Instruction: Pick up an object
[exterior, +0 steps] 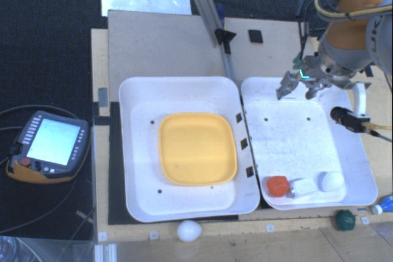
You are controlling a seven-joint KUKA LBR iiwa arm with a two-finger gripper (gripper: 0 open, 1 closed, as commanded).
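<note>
From my feed, the end effector (pixel 298 91) hangs over the far edge of the right bin (pixel 295 144). Its two fingers are spread apart and I see only bare bin floor between them, so it is open and carries nothing.

The things I could pick sit along the near edge of that same bin, well apart from the end effector, with the whole open floor of the bin lying between. An orange-red ball (pixel 277 186) is at the near left corner. Just to its right, touching or almost touching, is a small pale piece (pixel 304 186) whose shape I cannot make out. Further right is a white egg-shaped piece (pixel 332 181), near the bin's near right corner. All three are nearer to me than the end effector, and the egg-shaped piece is a little to its right.

The left bin (pixel 132 132) holds a yellow plate (pixel 198 148), lying flat in the middle.

Outside the bins, on the near strip of the tabletop (pixel 159 40), a white egg (pixel 189 231) lies just below the left bin, and a green ball (pixel 344 219) lies by the right bin's near right corner. A teach pendant (pixel 46 145) rests far left.
</note>
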